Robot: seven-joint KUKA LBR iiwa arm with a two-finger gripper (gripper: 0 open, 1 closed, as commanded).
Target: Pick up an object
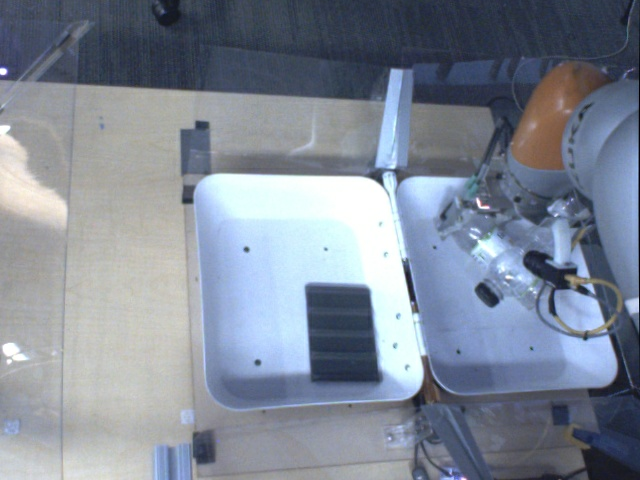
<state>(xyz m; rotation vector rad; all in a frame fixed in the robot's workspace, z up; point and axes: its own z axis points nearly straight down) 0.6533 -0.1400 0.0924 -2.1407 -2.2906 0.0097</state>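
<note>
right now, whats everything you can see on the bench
ridged block: one, black, lying flat in the left bin near its front right corner
left bin: one, white, shallow, middle of the bench
right bin: one, white, shallow, touching the left bin's right side
bench: one, pale wood, under both bins
cable loop: one, yellowish, hanging off the arm over the right bin
arm: one, grey with orange band, reaching in from the right
hand: one, clear and black parts, over the right bin

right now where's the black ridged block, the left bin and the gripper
black ridged block (342,332): camera view, middle of its ribbed top face
left bin (290,183): camera view, far rim of the bin
gripper (487,256): camera view, over the right bin, at the clear tip end below the wrist
</note>
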